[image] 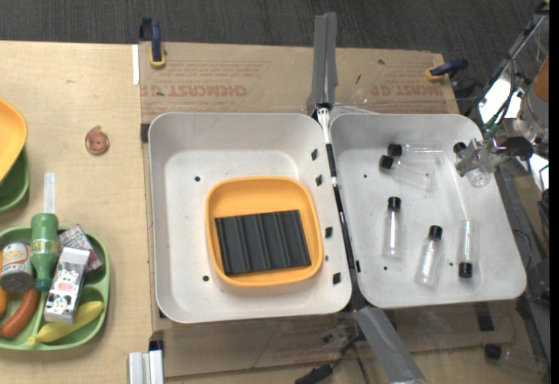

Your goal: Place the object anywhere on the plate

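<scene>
My gripper, finger state unreadable, sits at the right bin's far-right edge; clear vials there look light, slick, fragile: grasp mid-barrel for the orange plate.

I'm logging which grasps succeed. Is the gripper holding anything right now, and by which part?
Cannot be told. The gripper sits at the right bin's far right edge, over a clear vial, but no hold is visible.

Plate in left bin; vials, perhaps five, in right bin.
</scene>
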`<action>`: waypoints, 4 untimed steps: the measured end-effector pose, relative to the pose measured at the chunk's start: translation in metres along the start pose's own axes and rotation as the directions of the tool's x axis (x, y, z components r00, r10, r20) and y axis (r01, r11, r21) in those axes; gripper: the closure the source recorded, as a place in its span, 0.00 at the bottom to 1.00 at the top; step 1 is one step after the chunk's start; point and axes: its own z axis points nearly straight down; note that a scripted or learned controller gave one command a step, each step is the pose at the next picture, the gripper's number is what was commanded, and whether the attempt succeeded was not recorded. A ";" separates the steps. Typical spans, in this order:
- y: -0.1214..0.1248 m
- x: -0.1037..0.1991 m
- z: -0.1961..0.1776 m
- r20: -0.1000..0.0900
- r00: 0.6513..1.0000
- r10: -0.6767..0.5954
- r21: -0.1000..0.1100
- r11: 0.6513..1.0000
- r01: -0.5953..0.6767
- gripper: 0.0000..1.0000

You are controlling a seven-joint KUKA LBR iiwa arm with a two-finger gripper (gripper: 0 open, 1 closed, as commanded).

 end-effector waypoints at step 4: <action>0.083 -0.018 -0.222 0.005 0.522 -0.853 -0.002 0.522 0.853 1.00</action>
